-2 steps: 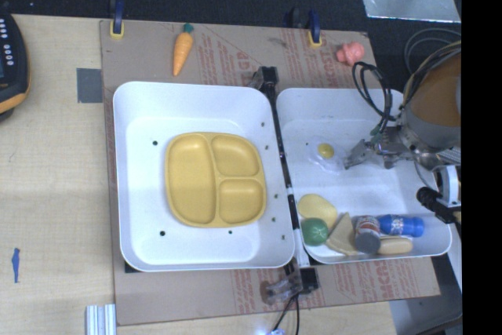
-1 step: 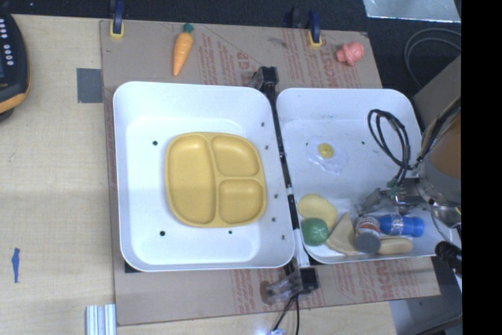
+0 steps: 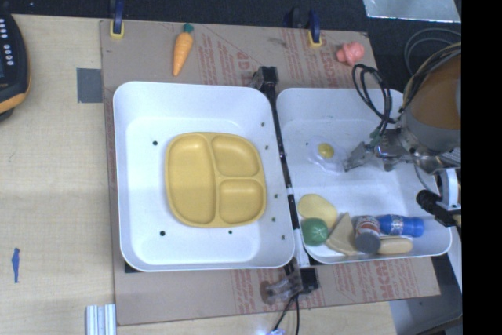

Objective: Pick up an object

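Note:
My gripper (image 3: 369, 157) hangs over the right part of the right bin (image 3: 345, 107), at the end of the grey arm with its orange band (image 3: 443, 94). A small yellow object (image 3: 325, 151) lies just left of it on the bin floor, apart from it. Along the bin's front lie a pale yellow rounded piece (image 3: 316, 207), a green ball (image 3: 315, 231), a tan wedge (image 3: 341, 235), a bottle with a blue cap (image 3: 390, 227), a grey piece (image 3: 365, 244) and a pale yellow stick shape (image 3: 394, 247). Nothing shows held by the gripper.
The left bin (image 3: 133, 169) holds a yellow divided plate (image 3: 215, 177). A toy carrot (image 3: 182, 50) and a pink object (image 3: 351, 52) lie on the board behind the bins. Black cables (image 3: 372, 94) loop above the right bin's back right corner.

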